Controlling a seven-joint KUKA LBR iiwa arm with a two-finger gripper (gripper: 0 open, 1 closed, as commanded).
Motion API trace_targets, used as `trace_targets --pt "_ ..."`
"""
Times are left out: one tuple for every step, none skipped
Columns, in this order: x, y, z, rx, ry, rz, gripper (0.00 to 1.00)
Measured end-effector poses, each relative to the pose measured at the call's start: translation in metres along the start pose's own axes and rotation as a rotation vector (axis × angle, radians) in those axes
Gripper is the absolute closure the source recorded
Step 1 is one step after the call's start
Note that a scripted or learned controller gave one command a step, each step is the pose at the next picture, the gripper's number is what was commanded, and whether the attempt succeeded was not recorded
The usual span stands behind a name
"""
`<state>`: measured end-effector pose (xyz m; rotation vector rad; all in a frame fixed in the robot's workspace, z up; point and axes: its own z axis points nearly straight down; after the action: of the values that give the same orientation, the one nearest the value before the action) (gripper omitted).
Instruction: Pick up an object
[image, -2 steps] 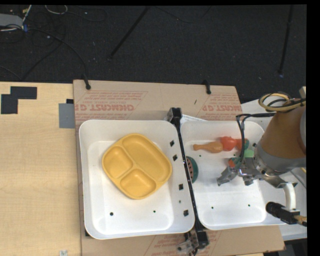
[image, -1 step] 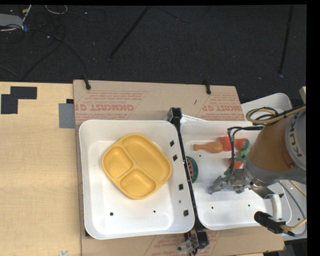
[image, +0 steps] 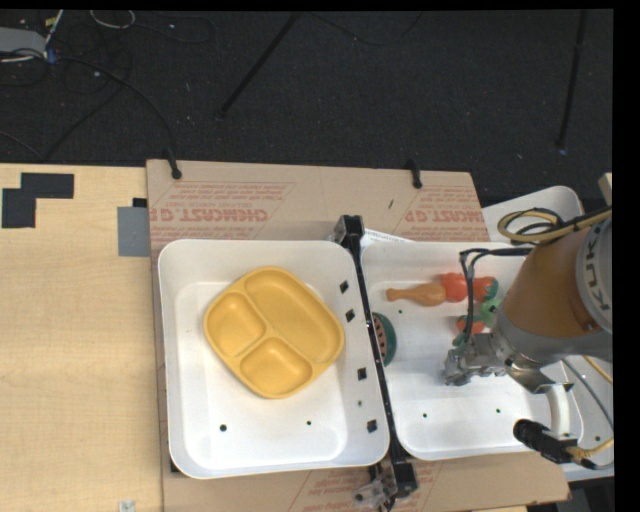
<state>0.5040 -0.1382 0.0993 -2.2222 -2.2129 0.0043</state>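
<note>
My fingers are low over the right bin, near its middle; released or clenched, cannot tell from this angle. Nothing visibly between them. Just beyond them, toward the bin's far side: an orange-tan gourd-shaped toy, a red piece and a green piece bunched together. Dark green round object against the divider. Left bin holds 1 yellow 3-compartment plate, lying flat.

**Robotics laboratory test bench**

The setting was a lab: a grey-and-orange industrial arm entered from 3 o'clock over two white bins set on printed cardboard. Loose cables crossed dark carpet toward 12 o'clock, beside a plywood benchtop.
</note>
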Motion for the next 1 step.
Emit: trace_targets --pt "-0.0062 0.0062 -0.046 -0.007 -0.002 -0.005 1.0"
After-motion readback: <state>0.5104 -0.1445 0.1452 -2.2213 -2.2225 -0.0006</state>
